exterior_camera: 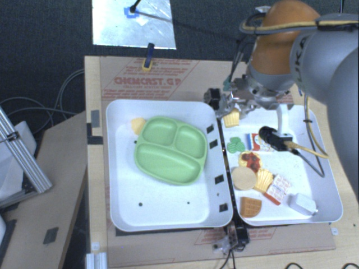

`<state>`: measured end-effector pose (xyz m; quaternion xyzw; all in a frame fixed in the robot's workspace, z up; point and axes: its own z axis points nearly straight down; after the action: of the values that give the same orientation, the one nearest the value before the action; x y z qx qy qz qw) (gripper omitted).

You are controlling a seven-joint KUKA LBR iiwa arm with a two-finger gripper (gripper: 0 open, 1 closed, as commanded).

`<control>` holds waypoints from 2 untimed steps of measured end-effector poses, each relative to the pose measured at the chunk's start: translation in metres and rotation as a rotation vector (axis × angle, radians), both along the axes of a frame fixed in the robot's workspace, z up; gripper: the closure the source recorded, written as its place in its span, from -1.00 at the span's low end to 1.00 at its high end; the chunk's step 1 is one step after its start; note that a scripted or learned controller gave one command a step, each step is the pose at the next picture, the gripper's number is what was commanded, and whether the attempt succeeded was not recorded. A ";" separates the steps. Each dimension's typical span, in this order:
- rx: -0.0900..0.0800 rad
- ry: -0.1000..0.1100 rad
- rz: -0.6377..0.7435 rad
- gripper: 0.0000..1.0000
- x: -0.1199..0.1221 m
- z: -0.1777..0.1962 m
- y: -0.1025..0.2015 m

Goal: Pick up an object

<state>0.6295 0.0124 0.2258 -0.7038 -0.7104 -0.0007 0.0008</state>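
The thing nearest to being picked is a small yellow wedge, pale and blocky like a cut of toy cheese. It lies in the far left corner of the right bin, just beside the wall that bin shares with the left bin. The end effector hangs directly over the wedge, so close that we cannot tell whether the two touch. Nor can we tell whether the end effector is spread or pressed together, because the wrist below the orange band covers that part.

That shared wall hems the wedge in on its left. Nearer to us the same bin is crowded. A green toy is the closest neighbour, lying apart from the wedge, with a red-and-white pack just beside it. Below these we see a dark red lumpy piece, a round tan disc, a ridged yellow piece and a red-and-white packet. A pale grey block and an orange waffle-patterned wedge lie by the near wall.

In the left bin a green divided plate with three compartments takes up the middle. A yellow piece sits against its far left rim. Both bins rest on a cardboard sheet with red lettering.
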 end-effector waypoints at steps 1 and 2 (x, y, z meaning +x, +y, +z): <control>0.001 0.000 0.001 1.00 -0.019 0.008 0.057; -0.002 0.002 -0.003 1.00 -0.039 -0.003 0.071</control>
<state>0.5903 0.0834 0.2226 -0.7049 -0.7093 0.0008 0.0009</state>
